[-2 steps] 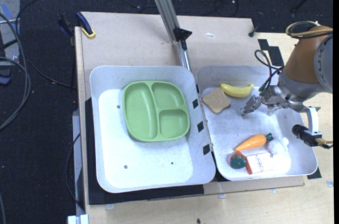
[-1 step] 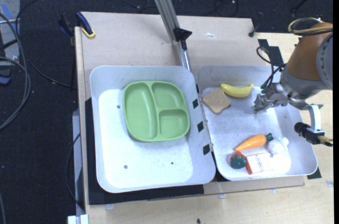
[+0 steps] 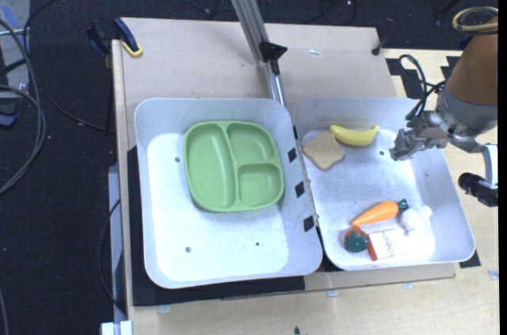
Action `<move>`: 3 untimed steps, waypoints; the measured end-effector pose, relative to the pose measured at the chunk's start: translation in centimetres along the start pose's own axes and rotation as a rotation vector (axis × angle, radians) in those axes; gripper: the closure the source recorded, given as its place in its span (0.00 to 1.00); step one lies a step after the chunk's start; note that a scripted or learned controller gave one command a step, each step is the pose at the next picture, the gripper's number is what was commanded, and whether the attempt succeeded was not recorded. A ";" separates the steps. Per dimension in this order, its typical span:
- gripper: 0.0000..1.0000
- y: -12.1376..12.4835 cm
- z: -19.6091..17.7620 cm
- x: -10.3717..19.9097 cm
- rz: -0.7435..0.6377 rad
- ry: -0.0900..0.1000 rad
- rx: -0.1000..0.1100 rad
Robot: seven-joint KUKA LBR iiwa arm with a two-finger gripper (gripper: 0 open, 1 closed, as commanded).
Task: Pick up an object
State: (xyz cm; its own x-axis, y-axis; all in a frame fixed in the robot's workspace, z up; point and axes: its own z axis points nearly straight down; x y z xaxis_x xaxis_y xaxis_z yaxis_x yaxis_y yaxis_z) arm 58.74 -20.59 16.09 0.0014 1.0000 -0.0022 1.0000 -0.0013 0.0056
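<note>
The arm reaches in from the right, and its claw [image 3: 402, 146] hangs over the upper right part of the right bin [image 3: 444, 191], just right of the banana [image 3: 354, 135]. Nothing sits between its fingers; whether they are spread or pressed together I cannot tell — the tip is small and dark against the bin.

The candidates all lie in this bin: the banana at the top, touching or just beside a slice of toast [image 3: 322, 150], and lower down a carrot [image 3: 376, 212], a small red-and-white carton [image 3: 388, 245] and a dark green and red piece, possibly a strawberry [image 3: 356, 240], bunched close together. The left bin [image 3: 158, 191] holds a green divided plate [image 3: 234, 165].

This looks like the approach step, before any grasp. The banana is nearest, so the next move likely calls for a short shift left, a descent and a closing across its narrow width — without nudging the toast.
</note>
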 end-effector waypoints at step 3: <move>1.00 1.0 -7.0 9.8 -0.009 0.004 0.005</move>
State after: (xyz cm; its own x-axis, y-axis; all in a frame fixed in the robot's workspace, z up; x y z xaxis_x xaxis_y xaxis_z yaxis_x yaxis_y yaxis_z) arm 59.72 -10.76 23.04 -0.0072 1.0000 0.0016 1.0000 0.0072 0.0011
